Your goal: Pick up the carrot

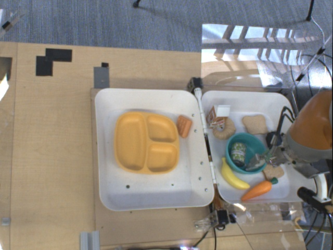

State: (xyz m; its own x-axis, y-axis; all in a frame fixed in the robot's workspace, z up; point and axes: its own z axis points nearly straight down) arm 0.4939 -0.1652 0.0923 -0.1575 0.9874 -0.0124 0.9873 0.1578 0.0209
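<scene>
The carrot [257, 190], orange with a green stub at its right end, lies slanted near the front of the right bin [285, 102]. The gripper [261, 161] hangs just behind the carrot, over the right rim of a teal bowl [244, 151], and is apart from the carrot. The grey arm with its orange band [315, 123] reaches in from the right and covers that bin's right side.
In the right bin are a yellow banana [232, 176] left of the carrot, a small can [238, 152] inside the bowl, a round cookie [223, 129], a bread slice [254, 124] and a small carton [215, 116]. The left bin [109, 191] holds a yellow divided plate [146, 141] and a brown-orange sausage piece [184, 125].
</scene>
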